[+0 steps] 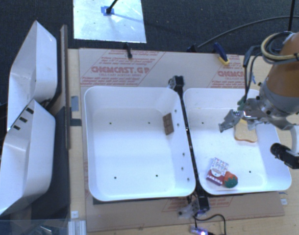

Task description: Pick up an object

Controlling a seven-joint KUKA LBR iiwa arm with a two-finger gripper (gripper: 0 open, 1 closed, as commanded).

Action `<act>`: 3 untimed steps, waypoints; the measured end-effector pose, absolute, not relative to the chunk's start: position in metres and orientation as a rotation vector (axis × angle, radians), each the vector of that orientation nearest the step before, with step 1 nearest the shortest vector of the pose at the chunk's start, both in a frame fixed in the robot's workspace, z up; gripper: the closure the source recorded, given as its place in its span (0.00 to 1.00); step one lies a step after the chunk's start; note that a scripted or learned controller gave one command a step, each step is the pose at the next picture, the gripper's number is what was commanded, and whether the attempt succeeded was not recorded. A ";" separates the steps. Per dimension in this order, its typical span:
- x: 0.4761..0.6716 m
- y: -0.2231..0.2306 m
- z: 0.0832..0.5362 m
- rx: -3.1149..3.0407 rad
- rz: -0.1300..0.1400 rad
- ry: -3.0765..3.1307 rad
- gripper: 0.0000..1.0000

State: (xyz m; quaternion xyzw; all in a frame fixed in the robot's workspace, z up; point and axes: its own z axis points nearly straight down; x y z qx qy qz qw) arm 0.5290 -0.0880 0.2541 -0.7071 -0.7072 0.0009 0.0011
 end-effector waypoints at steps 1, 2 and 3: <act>0.530 -0.088 0.256 -2.221 -0.001 -2.222 0.00; 0.526 -0.083 0.195 -2.219 0.004 -2.219 0.00; 0.523 -0.087 0.152 -2.220 0.003 -2.219 0.00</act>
